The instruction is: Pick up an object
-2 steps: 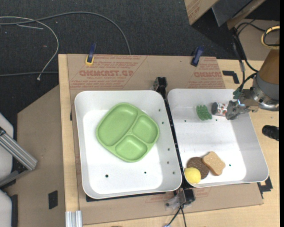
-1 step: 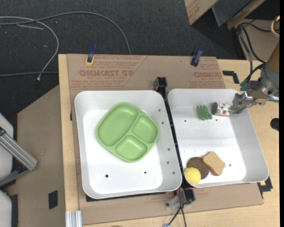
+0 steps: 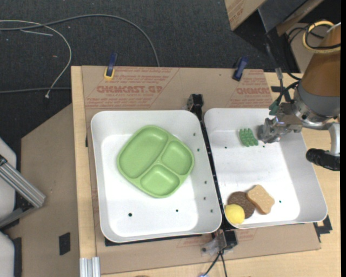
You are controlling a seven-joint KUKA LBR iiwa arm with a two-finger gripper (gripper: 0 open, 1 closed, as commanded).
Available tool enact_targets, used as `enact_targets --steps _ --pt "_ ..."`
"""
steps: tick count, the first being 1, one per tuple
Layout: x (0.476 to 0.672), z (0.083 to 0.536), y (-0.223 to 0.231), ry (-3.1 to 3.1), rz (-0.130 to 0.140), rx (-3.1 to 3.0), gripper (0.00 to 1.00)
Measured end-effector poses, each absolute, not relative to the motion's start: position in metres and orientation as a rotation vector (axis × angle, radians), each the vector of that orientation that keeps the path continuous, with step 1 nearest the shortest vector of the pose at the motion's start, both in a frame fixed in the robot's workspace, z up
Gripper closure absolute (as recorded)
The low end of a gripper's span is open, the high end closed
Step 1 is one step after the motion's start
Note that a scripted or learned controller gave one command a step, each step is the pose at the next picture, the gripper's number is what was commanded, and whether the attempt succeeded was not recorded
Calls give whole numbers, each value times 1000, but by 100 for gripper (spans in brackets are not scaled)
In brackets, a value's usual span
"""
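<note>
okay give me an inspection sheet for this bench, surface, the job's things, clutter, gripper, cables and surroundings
Surface: cardboard-covered bench bearing a left bin and a right bin, side by side.
Job's things: green divided plate in the left bin; small green piece at the right bin's far end; yellow ball, brown disc and tan bread-like piece clustered at its near edge.
Clutter: two blue clamps on the bench's far edge.
Gripper: gripper just right of the small green piece; holding nothing that can be seen.
Cables: grey cable on the dark floor; wires along the arm.
Surroundings: cardboard box beyond the bench.
</note>
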State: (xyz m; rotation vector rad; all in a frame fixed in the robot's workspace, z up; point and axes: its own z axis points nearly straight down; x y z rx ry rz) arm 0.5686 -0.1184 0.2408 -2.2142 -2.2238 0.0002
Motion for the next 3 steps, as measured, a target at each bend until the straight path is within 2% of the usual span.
enact_targets --steps 2,3 --pt "576 224 -5 -2224 0 -2212 100" --pt "568 227 43 -2225 -1 -2211 100"
